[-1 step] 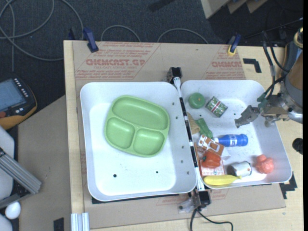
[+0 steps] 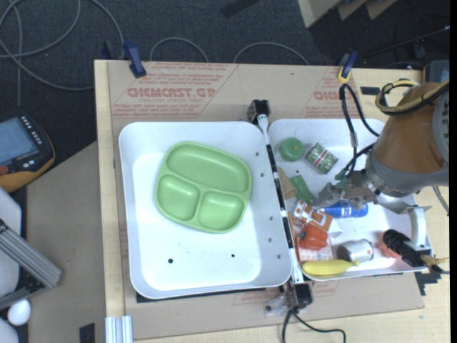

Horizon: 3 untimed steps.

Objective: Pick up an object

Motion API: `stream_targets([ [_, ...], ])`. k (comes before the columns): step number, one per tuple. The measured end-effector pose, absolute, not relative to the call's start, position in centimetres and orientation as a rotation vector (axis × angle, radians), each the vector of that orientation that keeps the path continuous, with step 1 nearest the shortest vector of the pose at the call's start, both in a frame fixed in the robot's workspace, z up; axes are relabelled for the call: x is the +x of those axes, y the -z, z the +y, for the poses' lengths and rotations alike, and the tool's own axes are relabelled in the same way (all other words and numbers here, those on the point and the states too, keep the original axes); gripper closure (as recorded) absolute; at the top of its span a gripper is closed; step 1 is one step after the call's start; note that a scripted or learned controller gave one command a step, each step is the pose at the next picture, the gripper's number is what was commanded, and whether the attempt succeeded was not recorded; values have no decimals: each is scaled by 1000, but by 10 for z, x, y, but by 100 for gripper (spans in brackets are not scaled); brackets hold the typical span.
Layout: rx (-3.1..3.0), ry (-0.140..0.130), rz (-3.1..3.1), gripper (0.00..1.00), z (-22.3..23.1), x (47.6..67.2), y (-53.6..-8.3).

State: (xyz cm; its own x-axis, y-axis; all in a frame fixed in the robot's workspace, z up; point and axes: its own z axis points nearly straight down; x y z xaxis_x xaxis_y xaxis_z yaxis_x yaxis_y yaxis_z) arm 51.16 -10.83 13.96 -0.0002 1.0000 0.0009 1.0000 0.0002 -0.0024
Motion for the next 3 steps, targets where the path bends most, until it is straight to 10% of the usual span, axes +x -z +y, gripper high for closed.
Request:
stream_targets([
  [3,-2236,41,-2240,0,-98,491,-99],
])
